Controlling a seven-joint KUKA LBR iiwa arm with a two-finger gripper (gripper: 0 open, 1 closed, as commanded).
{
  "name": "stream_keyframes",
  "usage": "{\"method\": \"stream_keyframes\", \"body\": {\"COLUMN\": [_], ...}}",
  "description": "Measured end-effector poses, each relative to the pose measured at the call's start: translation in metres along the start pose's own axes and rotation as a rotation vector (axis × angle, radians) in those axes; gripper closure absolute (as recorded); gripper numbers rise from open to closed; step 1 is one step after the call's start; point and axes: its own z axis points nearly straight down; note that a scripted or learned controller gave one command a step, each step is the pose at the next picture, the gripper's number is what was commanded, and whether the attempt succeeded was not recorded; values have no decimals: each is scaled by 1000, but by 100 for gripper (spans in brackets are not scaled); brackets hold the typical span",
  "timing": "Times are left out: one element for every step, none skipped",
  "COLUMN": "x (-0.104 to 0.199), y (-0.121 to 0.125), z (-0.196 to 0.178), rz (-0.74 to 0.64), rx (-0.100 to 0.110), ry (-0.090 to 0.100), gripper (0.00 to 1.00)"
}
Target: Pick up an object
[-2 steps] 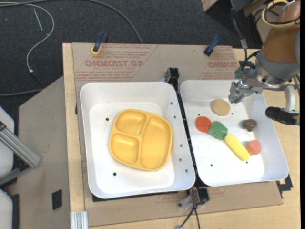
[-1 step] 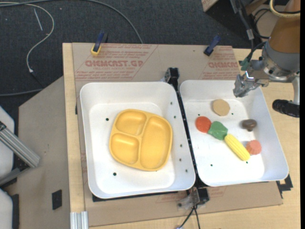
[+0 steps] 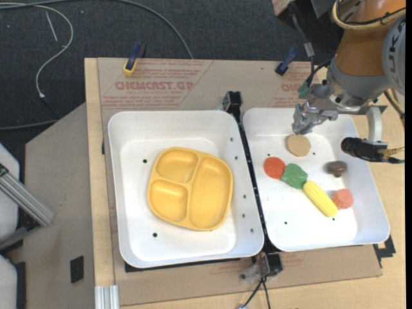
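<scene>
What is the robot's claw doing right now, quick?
Gripper: hovers just above the tan round cookie in the right bin; it cannot be told whether it is open or shut.

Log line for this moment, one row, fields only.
phase: approach | gripper: above tan disc, right bin | holding: nothing seen | left bin: yellow tray

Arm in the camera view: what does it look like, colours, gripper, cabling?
The arm is grey with a glossy orange band above the wrist and part of a dark letter marking at its right edge. The gripper is small, grey metal, with two fingers. Thin dark cables run beside the wrist.
</scene>
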Motion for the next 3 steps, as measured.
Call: {"method": "stream_keyframes", "body": {"x": [51, 112, 165], "y": [-6, -8, -6], "z": [12, 20, 24], "rz": [0, -1, -1], "rx": [1, 1, -2], "ry": [0, 1, -1], "gripper": [100, 100, 100]}}
